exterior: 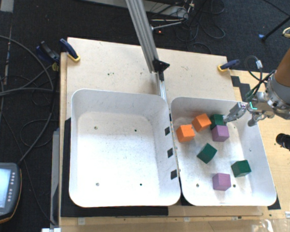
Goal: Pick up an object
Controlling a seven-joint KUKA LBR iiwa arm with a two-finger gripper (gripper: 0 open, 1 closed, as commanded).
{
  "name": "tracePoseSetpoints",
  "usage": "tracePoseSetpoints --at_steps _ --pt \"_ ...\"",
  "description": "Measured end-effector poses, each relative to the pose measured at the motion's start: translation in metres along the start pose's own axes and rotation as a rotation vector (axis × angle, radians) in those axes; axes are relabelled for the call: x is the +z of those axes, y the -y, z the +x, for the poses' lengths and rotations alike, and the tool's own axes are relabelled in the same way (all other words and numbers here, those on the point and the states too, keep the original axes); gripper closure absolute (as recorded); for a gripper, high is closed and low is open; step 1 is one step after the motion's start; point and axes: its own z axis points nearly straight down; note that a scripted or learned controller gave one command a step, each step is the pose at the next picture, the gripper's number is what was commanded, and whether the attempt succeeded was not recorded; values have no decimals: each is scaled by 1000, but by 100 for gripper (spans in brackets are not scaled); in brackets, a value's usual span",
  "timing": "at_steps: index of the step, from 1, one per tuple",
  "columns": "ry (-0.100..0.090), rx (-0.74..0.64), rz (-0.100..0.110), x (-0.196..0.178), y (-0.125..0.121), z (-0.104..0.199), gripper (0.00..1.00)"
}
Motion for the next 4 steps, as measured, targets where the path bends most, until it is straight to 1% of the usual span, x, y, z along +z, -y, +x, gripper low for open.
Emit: tracePoseSetpoints --at_steps 1,2,3,4 --pt "1 -1 -3 -2 0 0 0" --pt "1 -3 0 48 -10 4 0" --pt "0 2 2 110 -3 1 0" --pt "1 2 -2 124 -3 1 0"
